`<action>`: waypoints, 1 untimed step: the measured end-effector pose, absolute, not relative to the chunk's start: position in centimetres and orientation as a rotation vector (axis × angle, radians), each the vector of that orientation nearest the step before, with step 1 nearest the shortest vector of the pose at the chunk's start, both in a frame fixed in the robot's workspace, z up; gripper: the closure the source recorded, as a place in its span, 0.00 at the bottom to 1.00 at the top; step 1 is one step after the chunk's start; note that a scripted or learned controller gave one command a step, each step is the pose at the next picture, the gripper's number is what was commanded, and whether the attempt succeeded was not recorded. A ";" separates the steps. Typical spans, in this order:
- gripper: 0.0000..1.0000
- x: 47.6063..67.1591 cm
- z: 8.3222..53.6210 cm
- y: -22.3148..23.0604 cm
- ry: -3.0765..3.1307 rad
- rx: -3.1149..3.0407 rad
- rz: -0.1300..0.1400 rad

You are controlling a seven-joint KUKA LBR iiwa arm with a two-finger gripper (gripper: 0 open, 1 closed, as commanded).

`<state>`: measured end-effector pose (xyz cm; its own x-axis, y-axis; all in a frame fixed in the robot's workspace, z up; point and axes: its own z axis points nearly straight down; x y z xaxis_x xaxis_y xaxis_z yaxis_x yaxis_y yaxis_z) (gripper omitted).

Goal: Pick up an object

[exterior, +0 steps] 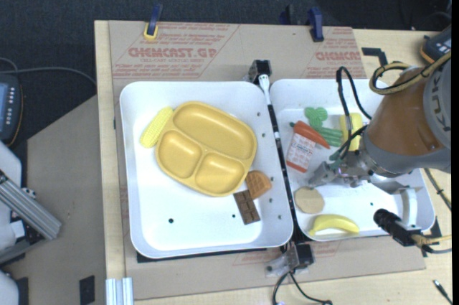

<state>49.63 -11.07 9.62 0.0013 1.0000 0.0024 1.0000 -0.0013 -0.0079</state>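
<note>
our pincer (pixel 326 176) hangs just above the cookie (pixel 310 200) (open or closed, we cannot tell); the packet (pixel 301 152) beside it may get nudged.

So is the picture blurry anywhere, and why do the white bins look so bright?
In the camera view, the bright left bin and right bin wash out a bit under overhead light, with soft shadows beside the yellow divided plate; the toys like the banana are fairly sharp, but the hand is smeary, and the dark floor loses detail.
</note>
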 end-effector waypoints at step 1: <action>0.00 49.6 8.4 -11.0 -2.218 -2.219 0.002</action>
<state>49.57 -11.00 8.37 0.0006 1.0000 0.0020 1.0000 -0.0006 -0.0041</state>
